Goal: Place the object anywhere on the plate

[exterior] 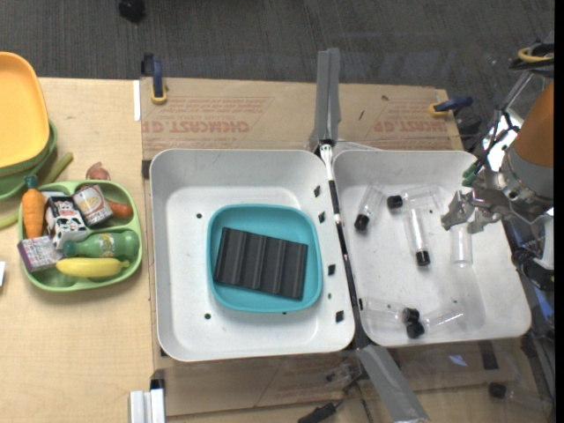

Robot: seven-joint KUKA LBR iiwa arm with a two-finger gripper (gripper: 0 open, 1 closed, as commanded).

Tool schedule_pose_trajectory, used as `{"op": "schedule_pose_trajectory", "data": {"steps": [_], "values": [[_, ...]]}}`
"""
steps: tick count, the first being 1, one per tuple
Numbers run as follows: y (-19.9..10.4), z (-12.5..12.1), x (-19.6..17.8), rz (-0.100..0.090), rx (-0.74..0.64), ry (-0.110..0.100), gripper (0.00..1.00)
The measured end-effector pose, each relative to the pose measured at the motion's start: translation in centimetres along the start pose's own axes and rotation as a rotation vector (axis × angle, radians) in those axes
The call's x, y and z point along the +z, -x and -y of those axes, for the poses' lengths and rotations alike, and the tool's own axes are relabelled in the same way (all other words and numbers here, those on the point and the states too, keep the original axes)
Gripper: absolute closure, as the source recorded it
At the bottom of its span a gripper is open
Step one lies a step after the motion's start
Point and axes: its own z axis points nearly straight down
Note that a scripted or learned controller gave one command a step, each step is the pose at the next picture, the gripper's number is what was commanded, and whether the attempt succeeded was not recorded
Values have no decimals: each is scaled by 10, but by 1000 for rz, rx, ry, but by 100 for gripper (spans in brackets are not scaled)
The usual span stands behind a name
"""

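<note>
The left bin [167, 263] holds a teal plate [225, 236], and a dark ribbed block [262, 261] lies across the plate's middle, tilted slightly, its corner at 4 o'clock close to the plate's rim. A ring of bare white floor runs all round the plate inside the bin walls.

The right bin [493, 315] holds several clear tubes with black caps: one [366, 211] at 10 o'clock, one [416, 236] near the middle, one [460, 247] at 3 o'clock, another [423, 322] at 6 o'clock. The centre and the 7 o'clock corner are bare.

The pincer [464, 211] hangs over the right bin's 3 o'clock side, just above the tube there; whether its fingers are apart or closed, or grip anything, cannot be told.

The bins meet along a grey divider [328, 104] and sit on brown cardboard [238, 117] over a wooden table [70, 351]. At 9 o'clock a green tray [132, 267] holds toy food beside yellow dishes [22, 113]. Dark carpet [282, 16] lies at 12 o'clock.
</note>
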Motion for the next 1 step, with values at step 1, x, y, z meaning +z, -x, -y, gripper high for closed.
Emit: {"op": "schedule_pose_trajectory", "data": {"steps": [1], "values": [[0,0,0,0,0,0,0]]}}
